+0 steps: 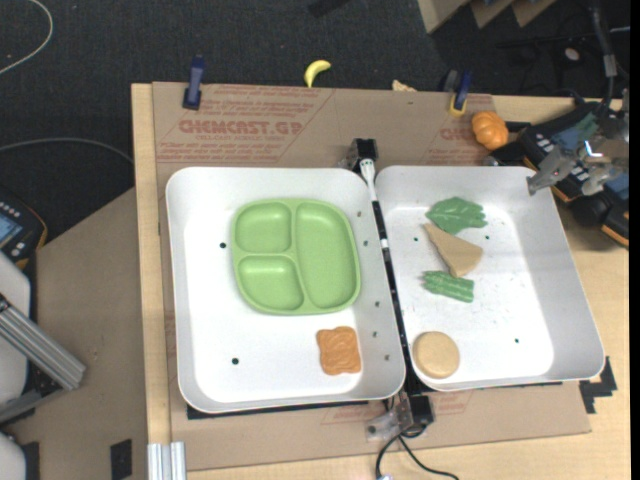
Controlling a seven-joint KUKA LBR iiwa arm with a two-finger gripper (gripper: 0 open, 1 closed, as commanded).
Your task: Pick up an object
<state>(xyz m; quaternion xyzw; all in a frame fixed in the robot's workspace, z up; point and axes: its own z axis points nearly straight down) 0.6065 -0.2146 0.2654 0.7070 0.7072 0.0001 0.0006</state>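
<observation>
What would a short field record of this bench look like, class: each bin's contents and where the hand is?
left bin: green divided plate; orange waffle-like piece near its front
right bin: leafy green piece; tan wedge; small green piece; round tan cookie
hand: at right bin's far right corner, nothing seen in it
</observation>
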